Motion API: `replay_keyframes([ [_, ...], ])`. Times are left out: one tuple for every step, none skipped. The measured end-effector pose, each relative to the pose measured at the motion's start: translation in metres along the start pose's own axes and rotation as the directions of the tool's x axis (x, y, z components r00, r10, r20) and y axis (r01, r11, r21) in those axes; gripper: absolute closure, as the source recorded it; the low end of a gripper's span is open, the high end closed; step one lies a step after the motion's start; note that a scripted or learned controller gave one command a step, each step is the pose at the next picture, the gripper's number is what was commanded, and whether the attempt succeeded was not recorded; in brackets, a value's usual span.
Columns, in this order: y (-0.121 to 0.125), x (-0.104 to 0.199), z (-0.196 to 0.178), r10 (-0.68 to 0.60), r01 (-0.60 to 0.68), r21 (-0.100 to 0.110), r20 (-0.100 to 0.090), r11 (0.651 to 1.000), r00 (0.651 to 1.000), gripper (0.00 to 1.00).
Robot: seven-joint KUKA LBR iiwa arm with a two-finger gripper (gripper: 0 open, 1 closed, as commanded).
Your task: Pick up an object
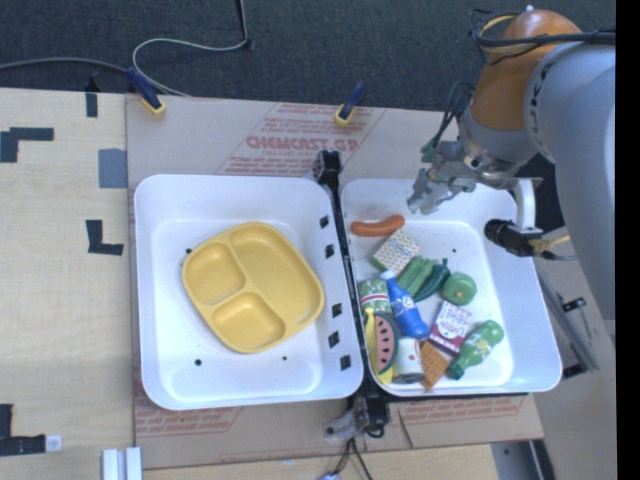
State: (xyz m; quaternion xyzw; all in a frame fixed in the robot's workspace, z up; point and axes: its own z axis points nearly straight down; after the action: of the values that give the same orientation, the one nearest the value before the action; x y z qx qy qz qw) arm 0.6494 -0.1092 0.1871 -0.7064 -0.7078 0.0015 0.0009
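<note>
Cardboard covered the bench (290, 143), two white bins side by side on it. Left bin (160, 298) had a yellow tray (252, 286). Right bin (525, 308) had the clutter: sausage (377, 226) at far left, checkered packet (395, 253) just near of it, green pepper (425, 276), green apple (459, 288), blue bottle (405, 310), watermelon slice (382, 336), green bottle (476, 346) toward the near edge.

Gripper (428, 200) hung over the bin's far side, just right of the sausage, nothing visibly in it. Fingers too blurred and small to say how far apart they stood.

Step looked like approach, no grasp made yet. Sausage was the nearest target and lay apart from the pile, so likely the easiest pick. Next move would call for shifting left over it, lining the fingers across its short width, then going down close to the bin floor before closing.
</note>
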Motion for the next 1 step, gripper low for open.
replay_keyframes([
  [0.0, -0.0003, -0.0002, 0.0, 0.0, 0.0, 0.001, 1.0, 1.0, 0.0],
])
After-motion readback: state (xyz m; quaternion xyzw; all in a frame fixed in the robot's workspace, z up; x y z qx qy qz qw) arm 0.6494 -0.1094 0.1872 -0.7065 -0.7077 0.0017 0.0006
